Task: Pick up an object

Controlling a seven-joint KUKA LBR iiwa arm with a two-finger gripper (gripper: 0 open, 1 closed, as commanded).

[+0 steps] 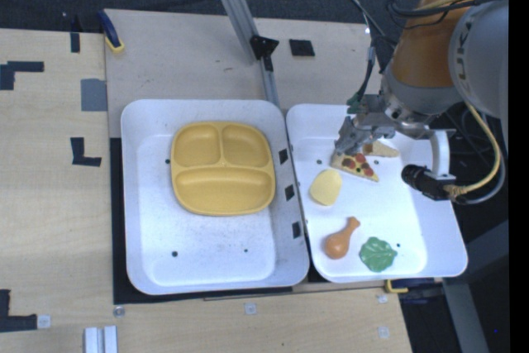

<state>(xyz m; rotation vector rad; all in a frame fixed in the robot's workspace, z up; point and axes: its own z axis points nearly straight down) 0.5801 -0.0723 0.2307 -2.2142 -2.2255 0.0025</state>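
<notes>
Reaching in from the right side of the camera view, the grey arm (463, 37) with its orange band comes over the right white bin (430, 248) and brings the gripper (355, 146) down close to the upper part of this bin. The gripper is just above a pizza slice (360, 165), which lies flat on the bin floor with its point toward the lower right; the dark fingers seem to touch or almost touch the upper left edge of the slice, but from this angle I cannot tell how wide they stand or if they hold anything. A small pale piece (385, 149) lies just beside the pizza slice, on its upper right, partly under the wrist. Below the slice and a little to the left is a pale yellow rounded object (326, 188), near but apart from it. Lower in the same bin there is an orange-brown drumstick (340, 240), and beside it on the right a green leafy piece (377, 254), both near the front edge. The left white bin (149, 260) holds a yellow divided plate (223, 168) with three compartments, lying flat in the upper middle of that bin. Both bins stand side by side on the wooden bench (50, 202).
</notes>
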